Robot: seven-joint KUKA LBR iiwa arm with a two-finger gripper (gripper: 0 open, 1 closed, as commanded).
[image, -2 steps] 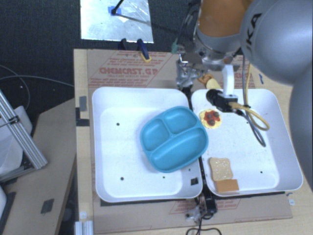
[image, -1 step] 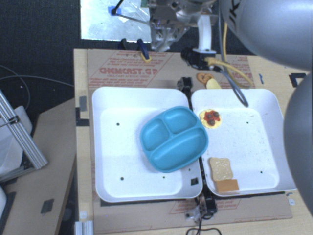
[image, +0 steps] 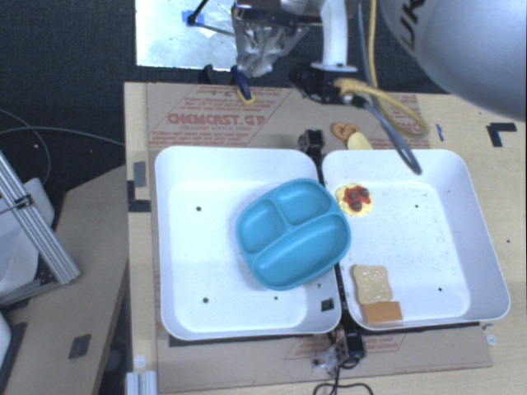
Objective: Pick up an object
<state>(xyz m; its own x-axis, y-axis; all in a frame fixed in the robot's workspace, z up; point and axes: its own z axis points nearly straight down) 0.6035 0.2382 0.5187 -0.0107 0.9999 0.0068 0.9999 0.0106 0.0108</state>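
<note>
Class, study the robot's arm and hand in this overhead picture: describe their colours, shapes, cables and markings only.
The arm is a large, rounded, pale grey shell with part of dark lettering printed on it. A yellow cable runs down beside it, and a beige hose curves off near a black fitting. The hand is a cluster of shiny metal parts beside a white cylindrical piece.

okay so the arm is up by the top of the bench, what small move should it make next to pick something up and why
Probably bring the gripper toward the camera and over a bin: it hangs beyond both bins, above the cardboard. The blue divided plate in the left bin seems nearest; the toast slice lies farther off.
</note>
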